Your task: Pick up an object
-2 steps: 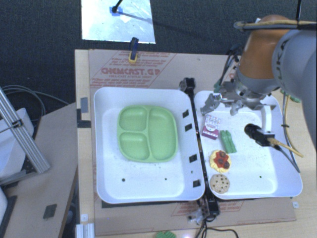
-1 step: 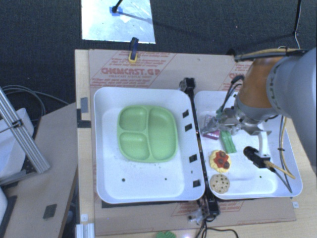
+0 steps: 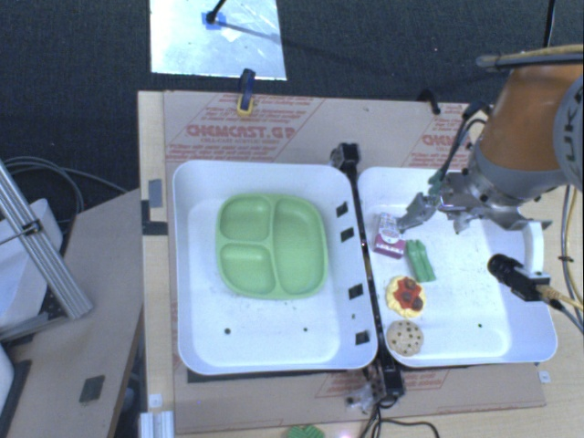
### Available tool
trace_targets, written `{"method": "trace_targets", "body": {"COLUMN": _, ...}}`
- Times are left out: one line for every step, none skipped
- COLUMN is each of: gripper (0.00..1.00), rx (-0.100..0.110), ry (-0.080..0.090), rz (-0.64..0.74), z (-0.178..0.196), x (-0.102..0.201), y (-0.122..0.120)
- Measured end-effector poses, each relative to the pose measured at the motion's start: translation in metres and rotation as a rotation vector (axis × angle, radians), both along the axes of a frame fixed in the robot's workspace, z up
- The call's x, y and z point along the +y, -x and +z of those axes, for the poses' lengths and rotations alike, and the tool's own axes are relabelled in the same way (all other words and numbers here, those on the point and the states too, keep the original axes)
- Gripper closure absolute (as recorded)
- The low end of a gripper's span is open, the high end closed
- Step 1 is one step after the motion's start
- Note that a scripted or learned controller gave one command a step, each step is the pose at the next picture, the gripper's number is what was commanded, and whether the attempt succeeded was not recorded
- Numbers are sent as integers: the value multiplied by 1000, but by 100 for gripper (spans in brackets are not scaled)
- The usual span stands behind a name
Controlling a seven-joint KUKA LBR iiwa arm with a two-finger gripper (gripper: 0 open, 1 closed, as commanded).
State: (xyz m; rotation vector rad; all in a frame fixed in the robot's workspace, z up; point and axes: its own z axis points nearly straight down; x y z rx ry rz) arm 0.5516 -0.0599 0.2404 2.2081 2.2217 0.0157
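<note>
The right bin (image 3: pixel 474 336) holds several small toys along its left side. A pink and white carton (image 3: pixel 390 235) lies beside a green stick-shaped piece (image 3: pixel 420 260). Below them sit a yellow and red pizza-like toy (image 3: pixel 406 296) and a speckled cookie (image 3: pixel 403 338). My gripper (image 3: pixel 440 217) hangs over the upper middle of this bin, just right of and above the carton. Its fingers (image 3: pixel 417 212) are spread open with nothing between them.
The left bin (image 3: pixel 196 336) carries a green divided plate (image 3: pixel 272 246). A black divider with clips (image 3: pixel 358 245) runs between the bins. A black cylindrical part (image 3: pixel 513 277) juts over the right bin's right edge. A clamp (image 3: pixel 245 93) and a shiny sheet (image 3: pixel 217 26) lie beyond the bins.
</note>
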Motion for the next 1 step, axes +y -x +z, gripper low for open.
{"method": "trace_targets", "body": {"gripper": 0, "rx": 11, "ry": 1, "rz": -4, "z": -9, "x": -1, "y": 1}}
